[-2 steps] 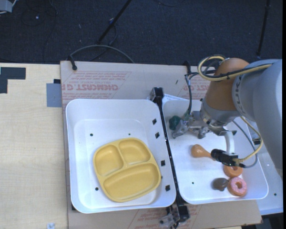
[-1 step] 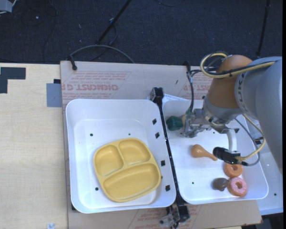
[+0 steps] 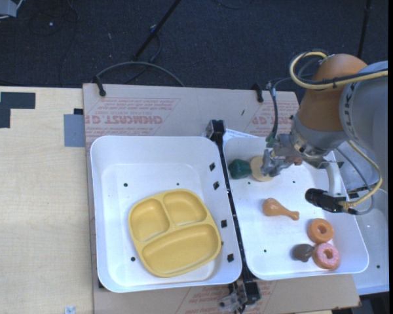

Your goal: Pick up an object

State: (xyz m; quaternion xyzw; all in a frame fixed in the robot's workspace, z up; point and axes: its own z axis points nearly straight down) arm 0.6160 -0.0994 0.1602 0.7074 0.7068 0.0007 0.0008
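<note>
Gripper point(image 3: 270, 164) low at right bin point(image 3: 275, 270) top-left, by green toy point(image 3: 239, 169) and tan disc point(image 3: 259, 169) near divider; grip state unclear; drumstick point(image 3: 279, 209) mid-bin, donuts point(image 3: 321, 230) lower right; arm slants from upper right

Dark carpeted floor point(image 3: 118, 38) crossed by black cables point(image 3: 158, 18), pale wooden desk point(image 3: 33, 208) with grey patches, printed cardboard sheet point(image 3: 144, 113) laid on top, even light

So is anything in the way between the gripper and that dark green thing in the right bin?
Nothing visible blocks it. The gripper sits over a tan round piece, with the dark green thing just beside that, near the divider. The drumstick and donuts lie farther off.
</note>
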